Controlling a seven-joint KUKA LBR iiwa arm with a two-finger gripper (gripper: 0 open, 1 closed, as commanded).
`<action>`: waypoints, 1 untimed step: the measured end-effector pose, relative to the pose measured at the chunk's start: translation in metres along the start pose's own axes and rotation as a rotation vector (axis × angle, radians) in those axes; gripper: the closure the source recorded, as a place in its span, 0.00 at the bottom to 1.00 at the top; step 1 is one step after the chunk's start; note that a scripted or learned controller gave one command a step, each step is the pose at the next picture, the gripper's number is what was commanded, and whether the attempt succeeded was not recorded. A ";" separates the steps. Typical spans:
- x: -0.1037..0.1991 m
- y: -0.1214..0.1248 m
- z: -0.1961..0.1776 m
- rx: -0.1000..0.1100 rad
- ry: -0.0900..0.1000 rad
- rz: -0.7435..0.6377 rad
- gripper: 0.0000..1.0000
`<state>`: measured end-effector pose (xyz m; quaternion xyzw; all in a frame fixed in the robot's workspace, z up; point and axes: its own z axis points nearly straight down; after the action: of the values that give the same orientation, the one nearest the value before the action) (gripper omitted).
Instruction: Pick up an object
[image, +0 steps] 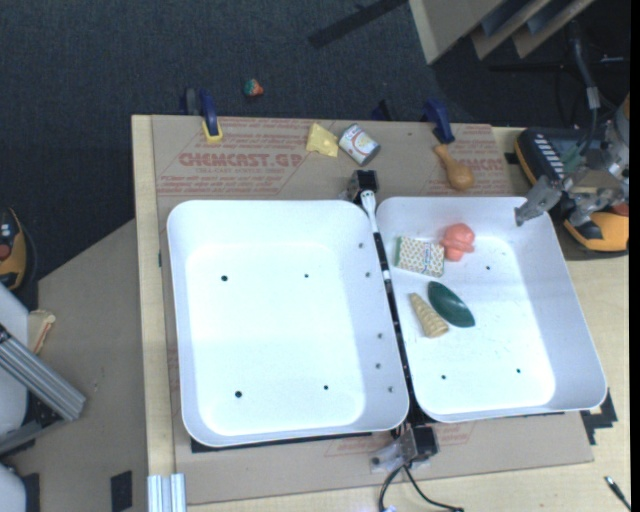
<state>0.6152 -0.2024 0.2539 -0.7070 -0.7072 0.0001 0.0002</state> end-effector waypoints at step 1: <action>0.056 0.011 0.122 0.009 0.005 -0.005 0.00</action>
<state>0.6260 -0.1469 0.1324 -0.7053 -0.7089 0.0016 0.0049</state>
